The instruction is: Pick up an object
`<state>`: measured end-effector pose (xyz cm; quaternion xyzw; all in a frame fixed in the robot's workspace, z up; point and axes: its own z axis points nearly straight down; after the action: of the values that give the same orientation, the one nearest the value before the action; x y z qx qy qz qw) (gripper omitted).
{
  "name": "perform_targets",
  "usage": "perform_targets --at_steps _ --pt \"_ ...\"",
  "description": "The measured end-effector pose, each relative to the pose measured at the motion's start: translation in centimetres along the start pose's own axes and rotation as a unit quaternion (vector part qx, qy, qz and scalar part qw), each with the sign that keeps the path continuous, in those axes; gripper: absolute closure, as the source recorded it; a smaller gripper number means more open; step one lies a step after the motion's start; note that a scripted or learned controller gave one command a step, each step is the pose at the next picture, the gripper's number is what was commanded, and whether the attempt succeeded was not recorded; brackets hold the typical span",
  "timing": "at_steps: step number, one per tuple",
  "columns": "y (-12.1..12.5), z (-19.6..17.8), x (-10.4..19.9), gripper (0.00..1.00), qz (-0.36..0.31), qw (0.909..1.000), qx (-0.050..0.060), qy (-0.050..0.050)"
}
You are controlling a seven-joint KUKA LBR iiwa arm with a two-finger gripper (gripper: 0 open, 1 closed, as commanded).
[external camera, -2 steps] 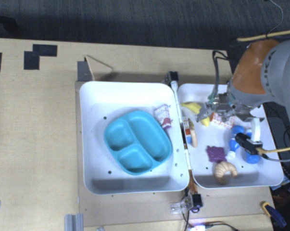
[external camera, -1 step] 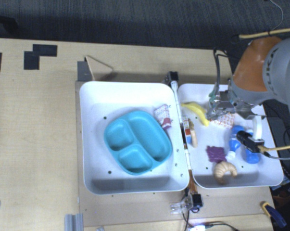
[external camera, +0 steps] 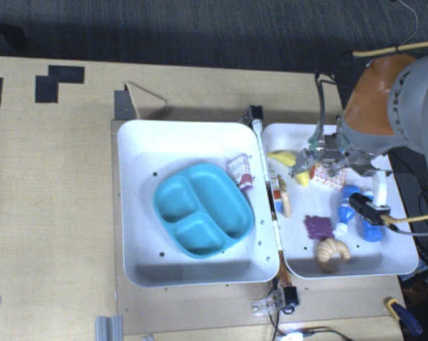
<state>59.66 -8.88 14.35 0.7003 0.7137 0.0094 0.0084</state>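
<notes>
My gripper [external camera: 321, 165] hangs low over the upper middle of the right bin [external camera: 405, 261], at the end of the grey arm with its orange band. It is right above a red and white packet [external camera: 331, 179]. A yellow piece [external camera: 284, 158] lies just to its left, with a smaller yellow bit [external camera: 301, 179] below that. A purple object [external camera: 318, 226] and a tan shell-shaped object [external camera: 332, 251] lie nearer the bin's front. Blue and white items [external camera: 350, 199] sit to the right of the packet, partly hidden by the wrist.
The left bin [external camera: 135, 212] holds a turquoise divided plate [external camera: 201, 209] and a small red and white wrapper [external camera: 240, 171] by its right wall. A slim tan and white item [external camera: 279, 197] lies along the divider on the right bin's side.
</notes>
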Motion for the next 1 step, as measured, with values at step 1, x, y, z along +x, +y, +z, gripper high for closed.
perform_targets --at_steps 1 --pt "1.07 5.26 0.13 0.0 0.007 1.0 0.004 -0.004"
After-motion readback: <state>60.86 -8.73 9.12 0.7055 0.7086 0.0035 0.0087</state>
